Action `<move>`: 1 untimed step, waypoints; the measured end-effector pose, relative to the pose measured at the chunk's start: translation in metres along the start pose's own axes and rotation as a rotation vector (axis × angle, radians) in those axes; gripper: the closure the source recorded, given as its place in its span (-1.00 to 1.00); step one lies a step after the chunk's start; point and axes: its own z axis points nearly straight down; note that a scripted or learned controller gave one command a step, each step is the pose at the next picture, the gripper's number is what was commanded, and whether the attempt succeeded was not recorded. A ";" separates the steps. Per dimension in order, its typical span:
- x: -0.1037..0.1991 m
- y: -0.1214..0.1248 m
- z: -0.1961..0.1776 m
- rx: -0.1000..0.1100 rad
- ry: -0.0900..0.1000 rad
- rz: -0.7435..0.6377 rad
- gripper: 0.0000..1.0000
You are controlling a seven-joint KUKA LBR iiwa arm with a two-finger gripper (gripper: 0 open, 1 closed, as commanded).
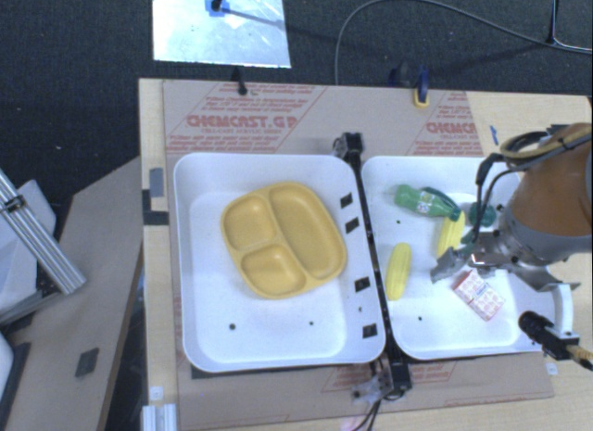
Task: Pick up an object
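Corn (398, 271), green bottle (425, 201) and red-white packet (478, 294) crowd the tool (454, 267), whose opening I cannot tell.

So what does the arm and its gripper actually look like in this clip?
The arm has a broad orange band above a grey wrist section, with black cables looping over its top. The gripper is grey metal with dark finger parts, reaching into the right white bin.

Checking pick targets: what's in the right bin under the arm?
In the right bin: a green bottle, two corn cobs, a red-patterned packet. The gripper and arm cover the bin's right part.
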 end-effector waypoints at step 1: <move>-0.004 0.001 0.043 -0.001 0.000 0.000 -1.00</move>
